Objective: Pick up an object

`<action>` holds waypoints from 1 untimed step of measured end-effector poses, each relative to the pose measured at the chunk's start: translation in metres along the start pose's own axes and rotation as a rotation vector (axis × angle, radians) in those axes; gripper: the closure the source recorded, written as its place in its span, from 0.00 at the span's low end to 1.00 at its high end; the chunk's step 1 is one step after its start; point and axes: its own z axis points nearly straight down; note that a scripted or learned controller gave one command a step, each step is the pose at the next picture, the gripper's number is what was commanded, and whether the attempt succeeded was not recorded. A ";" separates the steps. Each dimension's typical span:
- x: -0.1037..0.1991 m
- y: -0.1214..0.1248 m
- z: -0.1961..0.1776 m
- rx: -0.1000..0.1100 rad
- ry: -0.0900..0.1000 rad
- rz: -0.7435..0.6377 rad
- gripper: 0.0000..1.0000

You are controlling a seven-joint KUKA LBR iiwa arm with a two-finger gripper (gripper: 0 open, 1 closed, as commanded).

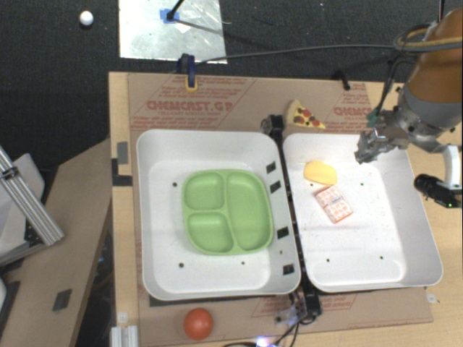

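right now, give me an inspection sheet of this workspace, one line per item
surface: brown bench board bearing left bin and right bin side by side.
job's things: yellow piece and pink patterned packet lie in the right bin, close together.
clutter: green divided plate in the left bin; pizza slice toy and red ball on the board outside the bins.
grippers: gripper over the right bin's far edge, right of the yellow piece, nothing seen between its fingers.
cables: thin cable runs across the dark background above the board.
surroundings: shiny sheet, white ball, blue clamp.
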 end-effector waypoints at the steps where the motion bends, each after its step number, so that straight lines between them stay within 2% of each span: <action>1: 0.047 -0.004 0.013 -0.001 0.000 0.000 1.00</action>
